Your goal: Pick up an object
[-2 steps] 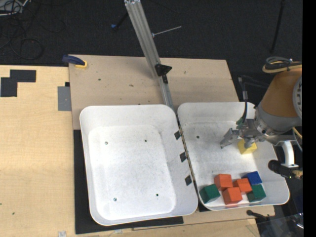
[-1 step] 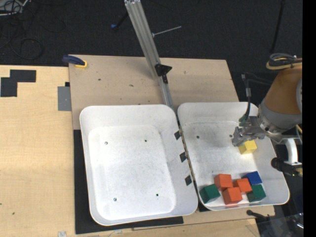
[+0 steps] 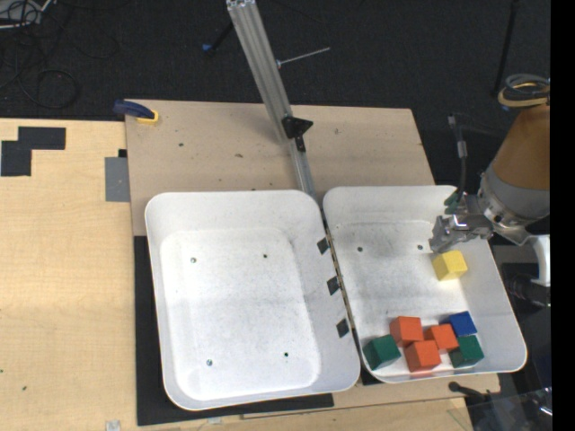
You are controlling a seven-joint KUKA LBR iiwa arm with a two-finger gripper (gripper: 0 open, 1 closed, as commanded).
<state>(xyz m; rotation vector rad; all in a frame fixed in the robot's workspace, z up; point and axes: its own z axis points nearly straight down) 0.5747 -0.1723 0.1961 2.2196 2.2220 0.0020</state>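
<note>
The arm (image 3: 521, 164) is seen entering from the right, and its gripper (image 3: 452, 229) is positioned over the right side of the right bin (image 3: 377, 232). Whether the claw is apart or together cannot be told. A yellow block (image 3: 449, 265) is seen just below the gripper, tilted, on or just above the bin floor; contact between the two cannot be judged. At the near right corner of this bin, a cluster of blocks is gathered: three orange blocks (image 3: 422, 339), two green blocks (image 3: 382, 351) at the cluster's left and right ends, and a blue block (image 3: 463, 322) at its far right. The left bin (image 3: 166, 232) is set beside it, touching along the middle.
</note>
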